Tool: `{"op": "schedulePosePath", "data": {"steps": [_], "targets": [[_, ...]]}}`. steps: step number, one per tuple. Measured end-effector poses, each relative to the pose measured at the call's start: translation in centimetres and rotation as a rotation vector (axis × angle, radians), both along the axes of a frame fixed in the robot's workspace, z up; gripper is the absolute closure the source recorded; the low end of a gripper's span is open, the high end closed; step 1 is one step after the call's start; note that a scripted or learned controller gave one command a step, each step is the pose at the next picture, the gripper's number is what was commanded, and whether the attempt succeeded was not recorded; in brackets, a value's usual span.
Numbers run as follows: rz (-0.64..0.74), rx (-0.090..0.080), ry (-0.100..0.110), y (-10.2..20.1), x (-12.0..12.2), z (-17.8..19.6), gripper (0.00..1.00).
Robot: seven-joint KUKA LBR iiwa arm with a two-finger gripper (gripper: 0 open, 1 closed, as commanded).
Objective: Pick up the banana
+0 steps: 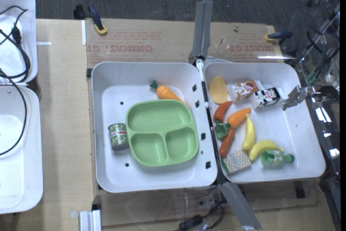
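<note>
Two yellow bananas lie in the right bin (303, 143). One banana (248, 132) lies nearly upright in the view at the bin's middle. The other banana (265, 147) curves sideways just right of it, touching a green bottle (277, 158). My gripper (294, 99) hangs over the bin's right side, near the rim, up and to the right of both bananas and apart from them. A black-and-white milk carton (266, 97) lies just left of the gripper. Nothing is seen in its grasp.
The right bin also holds orange carrots (238, 116), a red-orange pepper (221, 111), a yellow chip (218, 89), a small snack box (243, 89) and a patterned box (237, 160). The left bin (102, 94) holds a green divided plate (161, 132), a carrot (166, 93) and a can (117, 136).
</note>
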State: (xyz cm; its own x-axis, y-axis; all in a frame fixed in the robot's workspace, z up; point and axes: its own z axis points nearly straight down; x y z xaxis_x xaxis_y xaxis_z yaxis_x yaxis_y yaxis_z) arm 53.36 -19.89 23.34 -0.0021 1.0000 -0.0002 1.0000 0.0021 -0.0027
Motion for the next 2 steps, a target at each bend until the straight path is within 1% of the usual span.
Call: {"op": "schedulePosePath", "data": {"steps": [1,2], "targets": [[0.041,0.0,-0.001,4.0,0.1,-14.2,0.0],[0.147,0.001,-0.001,8.0,-5.7,-14.2,0.0]]}}
